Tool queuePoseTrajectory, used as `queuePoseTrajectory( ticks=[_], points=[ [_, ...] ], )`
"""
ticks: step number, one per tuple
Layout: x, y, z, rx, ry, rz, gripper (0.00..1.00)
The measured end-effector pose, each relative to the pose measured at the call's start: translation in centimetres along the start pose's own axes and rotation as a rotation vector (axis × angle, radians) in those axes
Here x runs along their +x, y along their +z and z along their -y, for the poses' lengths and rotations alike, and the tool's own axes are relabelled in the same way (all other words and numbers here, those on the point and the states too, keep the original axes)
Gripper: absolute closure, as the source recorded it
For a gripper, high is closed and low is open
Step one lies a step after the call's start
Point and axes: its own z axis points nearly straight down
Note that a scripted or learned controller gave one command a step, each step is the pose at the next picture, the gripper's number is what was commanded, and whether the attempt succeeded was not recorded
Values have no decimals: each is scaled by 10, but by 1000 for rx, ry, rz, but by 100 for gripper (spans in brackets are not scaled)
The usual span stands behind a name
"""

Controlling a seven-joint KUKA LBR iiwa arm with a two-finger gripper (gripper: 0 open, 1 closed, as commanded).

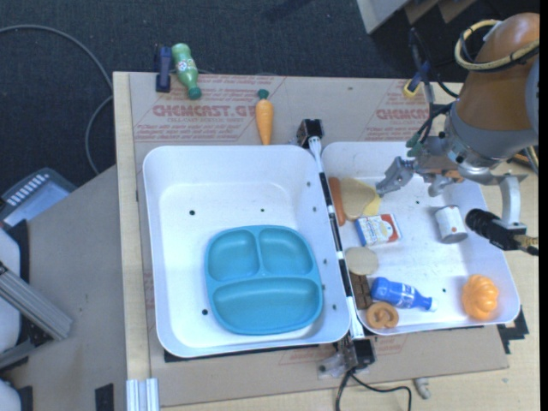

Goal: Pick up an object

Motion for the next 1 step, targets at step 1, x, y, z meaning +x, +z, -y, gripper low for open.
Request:
queuePoseTrajectory(
  ticks=[1],
  points=[
    [-8, 133, 2, 0, 1, 0, 0]
  ],
)
